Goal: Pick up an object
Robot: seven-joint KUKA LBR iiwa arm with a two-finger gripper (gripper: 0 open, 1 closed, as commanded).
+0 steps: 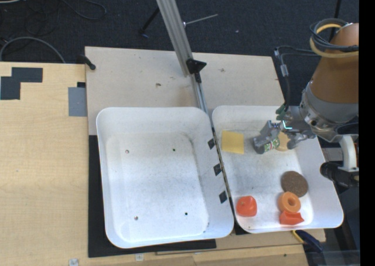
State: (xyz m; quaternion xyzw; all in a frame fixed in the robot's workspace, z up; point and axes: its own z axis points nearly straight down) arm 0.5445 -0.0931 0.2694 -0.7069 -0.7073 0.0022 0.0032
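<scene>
Presumably poised for a pick, the gripper [268, 142] hangs low in the right bin [328, 215] beside a yellow block [232, 142], finger state indiscernible.

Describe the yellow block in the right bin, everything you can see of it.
The yellow block is a small squarish piece, pale yellow with a matte, sponge-like look. It lies flat on the floor of the right bin, in the upper-left part, close to the divider between the bins. Nothing seems to rest on it or touch it. The gripper sits to its right, with a gap between them.
</scene>
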